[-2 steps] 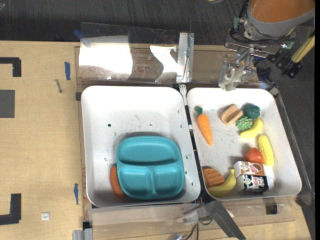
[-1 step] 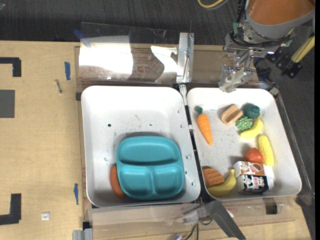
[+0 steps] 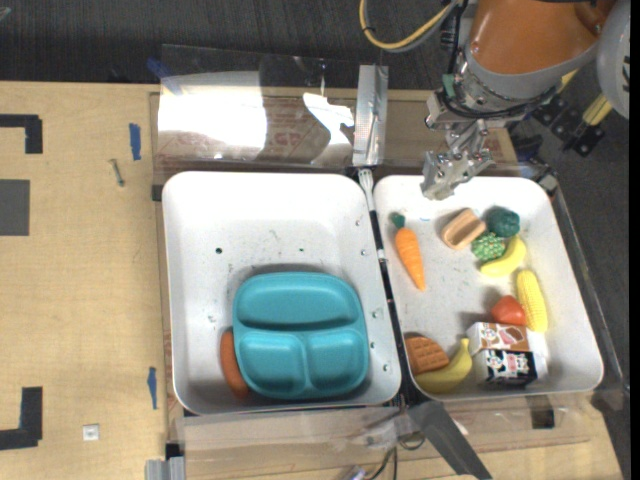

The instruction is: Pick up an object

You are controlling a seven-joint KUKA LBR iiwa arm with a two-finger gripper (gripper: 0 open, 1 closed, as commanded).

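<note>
Nothing is being carried yet, so the pick is looking barely begun: every object is lying in a bin and the grasp, the lift and the hold are all left to do. The hand (image 3: 446, 178) is hanging over the far edge of the right bin (image 3: 575, 268), close to that bin's far left corner, and nothing is showing between its fingers (whether they are spread or pressed together I cannot tell at this slant).

The nearest candidates are sitting just on the near side of the hand. The hotdog (image 3: 461, 227) is lying closest, slightly toward the bin's middle, and the carrot (image 3: 409, 254) is lying near the left wall, its green top pointing at the far edge. Further toward the right wall, the broccoli (image 3: 503, 220) is touching a yellow piece below it, and the corn (image 3: 531, 299) is lying by the right wall. Along the near edge the banana (image 3: 446, 365) and the milk carton (image 3: 510, 352) are sitting well apart from the hand.

In the left bin (image 3: 190, 268) a teal tray (image 3: 298, 334) is resting toward the near edge.
</note>
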